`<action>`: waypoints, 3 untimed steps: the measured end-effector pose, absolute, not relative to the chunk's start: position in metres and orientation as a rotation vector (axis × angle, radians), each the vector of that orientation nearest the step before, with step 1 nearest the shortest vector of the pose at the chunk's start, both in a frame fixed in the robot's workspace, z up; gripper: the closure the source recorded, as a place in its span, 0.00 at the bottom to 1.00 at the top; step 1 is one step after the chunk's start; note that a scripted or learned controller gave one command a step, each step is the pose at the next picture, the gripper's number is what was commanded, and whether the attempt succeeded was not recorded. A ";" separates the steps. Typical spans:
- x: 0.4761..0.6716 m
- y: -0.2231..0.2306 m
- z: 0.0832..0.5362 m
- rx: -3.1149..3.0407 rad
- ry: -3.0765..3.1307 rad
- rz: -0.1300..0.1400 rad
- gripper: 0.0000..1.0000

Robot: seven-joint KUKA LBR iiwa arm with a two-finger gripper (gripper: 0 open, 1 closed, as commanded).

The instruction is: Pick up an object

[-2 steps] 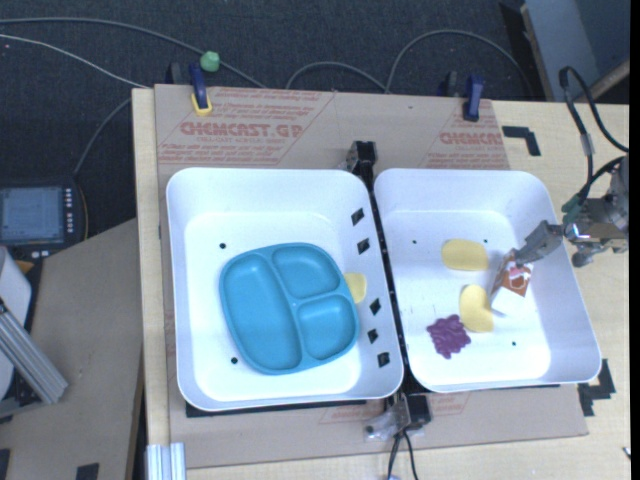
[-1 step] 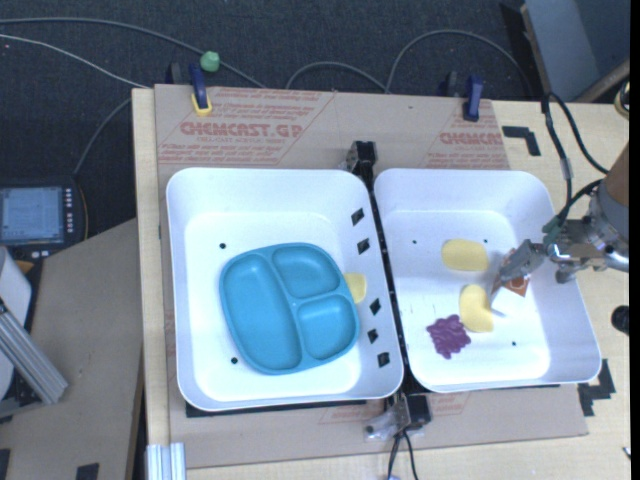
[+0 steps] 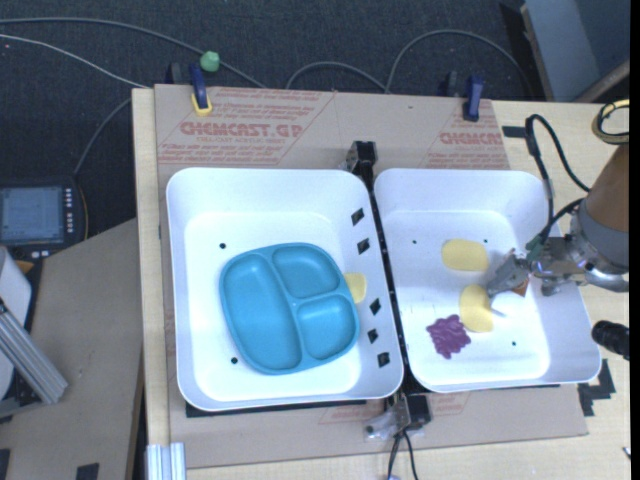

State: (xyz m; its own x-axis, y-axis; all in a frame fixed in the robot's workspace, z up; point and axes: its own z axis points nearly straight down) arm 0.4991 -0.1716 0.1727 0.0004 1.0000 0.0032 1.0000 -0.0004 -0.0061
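The right bin (image 3: 520,193) holds three small items. A pale yellow oval piece (image 3: 465,256) lies near its middle, a second yellow piece (image 3: 477,310) sits below it, and a purple bunch of grapes (image 3: 449,335) lies toward the front. My gripper (image 3: 503,280) reaches in from the right, low over the bin floor. Its tip sits just right of the lower yellow piece and just below-right of the oval piece. It hides part of the bin floor behind it.
The left bin (image 3: 200,198) holds a blue divided plate (image 3: 290,305) with a small yellow item (image 3: 356,287) at its right edge. A black divider with clips (image 3: 368,258) runs between the bins. Cables trail across the dark floor behind the bench.
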 end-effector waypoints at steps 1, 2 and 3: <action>0.497 -0.170 0.130 -2.216 -2.216 0.003 0.00; 0.499 -0.170 0.144 -2.221 -2.221 -0.002 1.00; 0.503 -0.162 0.203 -2.223 -2.228 -0.006 1.00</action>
